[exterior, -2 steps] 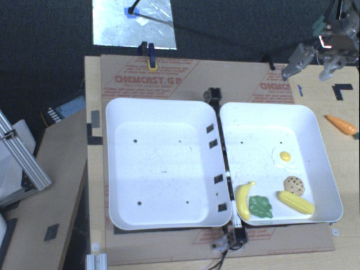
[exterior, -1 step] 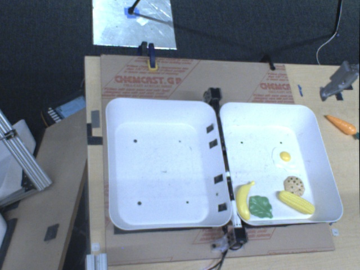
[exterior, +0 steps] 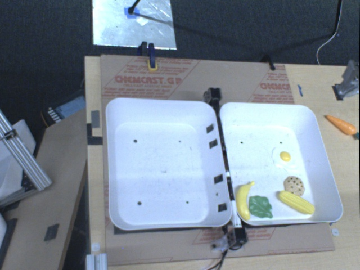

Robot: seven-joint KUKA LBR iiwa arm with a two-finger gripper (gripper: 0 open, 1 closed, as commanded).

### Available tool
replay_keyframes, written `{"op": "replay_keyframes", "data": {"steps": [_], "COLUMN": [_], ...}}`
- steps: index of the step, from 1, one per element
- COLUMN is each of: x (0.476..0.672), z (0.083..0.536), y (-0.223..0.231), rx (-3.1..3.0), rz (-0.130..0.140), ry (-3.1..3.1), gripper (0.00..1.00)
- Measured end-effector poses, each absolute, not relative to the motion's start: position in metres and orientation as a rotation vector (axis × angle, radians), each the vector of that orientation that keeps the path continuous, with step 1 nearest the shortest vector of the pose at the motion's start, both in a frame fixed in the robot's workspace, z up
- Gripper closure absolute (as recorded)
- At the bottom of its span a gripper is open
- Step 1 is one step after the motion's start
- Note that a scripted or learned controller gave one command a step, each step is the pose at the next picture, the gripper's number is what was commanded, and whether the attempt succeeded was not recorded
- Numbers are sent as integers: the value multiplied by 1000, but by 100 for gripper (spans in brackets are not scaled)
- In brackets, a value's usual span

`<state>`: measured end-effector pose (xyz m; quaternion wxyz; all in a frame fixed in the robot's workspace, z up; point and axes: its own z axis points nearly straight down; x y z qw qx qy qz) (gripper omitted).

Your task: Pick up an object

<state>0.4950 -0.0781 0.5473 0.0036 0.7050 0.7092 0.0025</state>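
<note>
Right bin [exterior: 315, 122]: holds every candidate, clustered at lower right of the frame.
Objects: banana [exterior: 243, 200] touching green leaf [exterior: 260, 207]; corn [exterior: 296, 202] just below cookie [exterior: 293, 184]; egg [exterior: 284, 156] apart.
Tool: at the right edge [exterior: 347, 83]; you cannot tell its state.
Advice: choose the isolated egg; descend vertically.

A grey fixture [exterior: 347, 83] is cut off by the right edge. The small green piece [exterior: 260, 206] beside the banana [exterior: 244, 200] is too blurred to identify, possibly a leafy toy.
</note>
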Motion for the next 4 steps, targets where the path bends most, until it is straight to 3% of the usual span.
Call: {"op": "replay_keyframes", "data": {"steps": [1,3,4], "x": [547,596,603], "z": [510,476,246], "y": [1,137,96], "rx": [2210,2211,2229], "rz": [1,3,-22], "ry": [2236,2233,2225], "gripper": [100,100,100]}}
